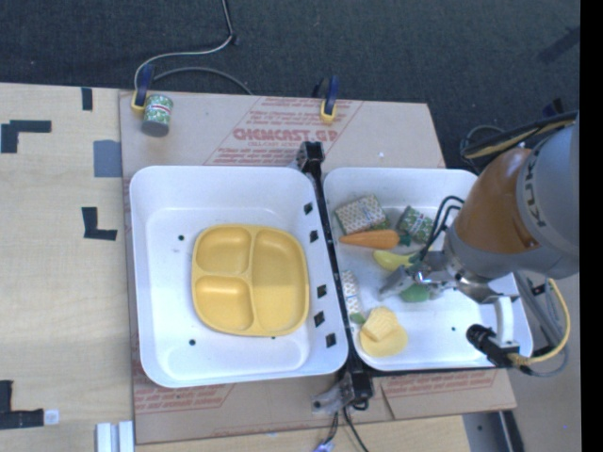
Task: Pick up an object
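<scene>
The right bin (443, 332) holds several small items. Among them are a patterned box (361, 213), a green packet (413, 222), an orange carrot (370, 239), a yellow curved piece (391, 259), a green item (415, 295) and a pale yellow wedge (381, 329). My gripper (407, 282) reaches in from the right and is low over the middle of this bin. It is just above the green item and beside the yellow curved piece. The wrist hides part of the green item.
The left bin (160, 252) holds a yellow divided plate (251, 280). A black divider with clips (325, 252) runs between the bins. A small can (156, 113) and a cable (188, 59) lie on the cardboard behind the bins. The grey and orange arm (513, 217) covers the right bin's right side.
</scene>
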`<state>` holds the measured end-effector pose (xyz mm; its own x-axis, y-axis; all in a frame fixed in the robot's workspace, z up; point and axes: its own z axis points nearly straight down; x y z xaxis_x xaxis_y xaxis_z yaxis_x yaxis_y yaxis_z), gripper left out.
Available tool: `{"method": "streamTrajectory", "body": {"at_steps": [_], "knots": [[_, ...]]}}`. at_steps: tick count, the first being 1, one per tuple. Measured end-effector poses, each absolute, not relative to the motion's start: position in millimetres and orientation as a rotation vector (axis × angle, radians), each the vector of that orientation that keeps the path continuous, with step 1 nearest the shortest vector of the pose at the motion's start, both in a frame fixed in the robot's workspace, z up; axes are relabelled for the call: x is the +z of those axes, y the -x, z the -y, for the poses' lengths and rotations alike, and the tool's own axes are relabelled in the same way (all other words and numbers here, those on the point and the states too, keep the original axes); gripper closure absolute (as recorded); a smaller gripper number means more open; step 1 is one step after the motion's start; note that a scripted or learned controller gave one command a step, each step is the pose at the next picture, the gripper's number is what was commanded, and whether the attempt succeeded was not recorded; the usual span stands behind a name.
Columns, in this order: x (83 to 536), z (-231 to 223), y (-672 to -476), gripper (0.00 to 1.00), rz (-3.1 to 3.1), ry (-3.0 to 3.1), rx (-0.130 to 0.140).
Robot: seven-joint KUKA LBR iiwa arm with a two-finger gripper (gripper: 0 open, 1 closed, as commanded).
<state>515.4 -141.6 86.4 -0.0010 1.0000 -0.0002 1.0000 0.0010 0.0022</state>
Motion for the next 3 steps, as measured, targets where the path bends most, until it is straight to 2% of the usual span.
{"method": "streamTrajectory", "body": {"at_steps": [1,2,3], "knots": [[96.6,141.4,-516.0,1.00,-2.221,-2.220,0.004],[184.3,60.8,-513.3,1.00,-2.225,-2.219,0.000],[183.6,7.0,-536.3,1.00,-2.226,-2.220,-0.002]]}}
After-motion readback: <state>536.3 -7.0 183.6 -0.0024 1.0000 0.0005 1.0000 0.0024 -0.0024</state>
